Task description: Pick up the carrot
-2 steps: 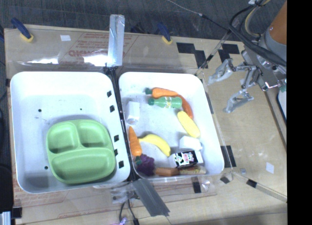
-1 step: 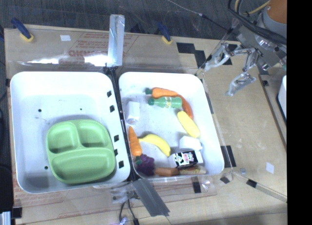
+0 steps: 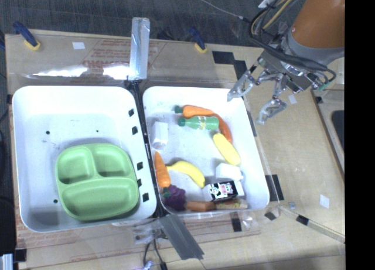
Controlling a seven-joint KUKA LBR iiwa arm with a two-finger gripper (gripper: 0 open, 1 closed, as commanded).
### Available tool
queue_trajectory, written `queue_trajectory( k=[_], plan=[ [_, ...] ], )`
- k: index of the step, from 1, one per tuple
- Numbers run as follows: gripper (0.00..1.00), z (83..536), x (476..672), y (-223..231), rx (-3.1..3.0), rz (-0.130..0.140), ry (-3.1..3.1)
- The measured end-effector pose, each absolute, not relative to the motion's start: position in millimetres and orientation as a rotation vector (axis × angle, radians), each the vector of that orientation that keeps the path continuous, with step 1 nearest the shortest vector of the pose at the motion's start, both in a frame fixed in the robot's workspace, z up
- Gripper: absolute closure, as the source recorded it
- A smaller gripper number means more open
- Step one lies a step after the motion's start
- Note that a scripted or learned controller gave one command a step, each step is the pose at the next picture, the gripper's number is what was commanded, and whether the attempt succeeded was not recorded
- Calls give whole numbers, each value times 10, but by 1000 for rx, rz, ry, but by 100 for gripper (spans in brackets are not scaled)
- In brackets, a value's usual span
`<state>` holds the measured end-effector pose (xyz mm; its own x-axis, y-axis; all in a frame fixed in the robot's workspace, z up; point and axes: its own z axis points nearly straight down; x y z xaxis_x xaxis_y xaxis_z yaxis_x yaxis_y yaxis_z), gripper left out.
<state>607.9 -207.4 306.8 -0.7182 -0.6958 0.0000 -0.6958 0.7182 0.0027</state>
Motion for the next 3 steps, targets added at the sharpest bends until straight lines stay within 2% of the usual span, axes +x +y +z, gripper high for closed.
queue_trajectory(
  k=[1,2,3],
  plan=[
    [0,1100,6529,-2105,1419,16,-2817],
    [0,1617,6481,-1541,1813,4,-2572],
    [0,1037,6595,-1727,1465,8,-2788]
  ],
)
